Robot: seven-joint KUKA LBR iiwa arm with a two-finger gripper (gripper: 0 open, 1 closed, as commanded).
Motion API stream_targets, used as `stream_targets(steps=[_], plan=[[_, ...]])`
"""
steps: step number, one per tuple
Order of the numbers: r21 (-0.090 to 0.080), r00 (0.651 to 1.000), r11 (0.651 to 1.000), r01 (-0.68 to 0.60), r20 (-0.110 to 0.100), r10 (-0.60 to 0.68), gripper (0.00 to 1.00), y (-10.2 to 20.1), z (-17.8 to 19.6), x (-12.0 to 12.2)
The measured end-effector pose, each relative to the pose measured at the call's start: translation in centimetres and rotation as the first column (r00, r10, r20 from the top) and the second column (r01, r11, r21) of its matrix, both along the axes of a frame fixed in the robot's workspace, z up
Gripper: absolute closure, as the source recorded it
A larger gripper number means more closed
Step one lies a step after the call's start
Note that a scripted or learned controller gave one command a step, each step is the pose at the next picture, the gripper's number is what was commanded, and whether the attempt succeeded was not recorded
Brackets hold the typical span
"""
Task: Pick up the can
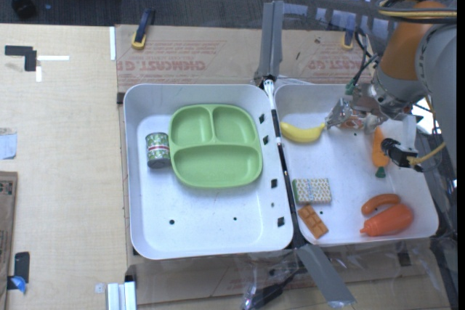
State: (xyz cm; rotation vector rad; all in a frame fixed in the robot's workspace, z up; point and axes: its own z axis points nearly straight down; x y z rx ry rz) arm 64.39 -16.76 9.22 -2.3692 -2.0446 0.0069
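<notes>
Hovering in the right bin (429,218), my gripper (343,117), grip state indiscernible, sits beside the banana (302,131); the can (158,149) lies at the green plate's (215,145) nine o'clock, so I should cross left and descend squarely over it.

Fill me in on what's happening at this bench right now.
The grey arm's pincer is over the right bin, near the banana, with nothing visibly between its fingers. Its target, the can, lies in the left bin beside the green divided plate, untouched. The pick-up hasn't happened yet.
</notes>
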Motion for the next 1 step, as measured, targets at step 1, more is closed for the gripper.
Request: stream_targets(steps=[1], plan=[[-0.002, 1.0, 1.0, -0.004, -0.004, 0.004, 1.0, -0.02, 0.89, -0.03]])
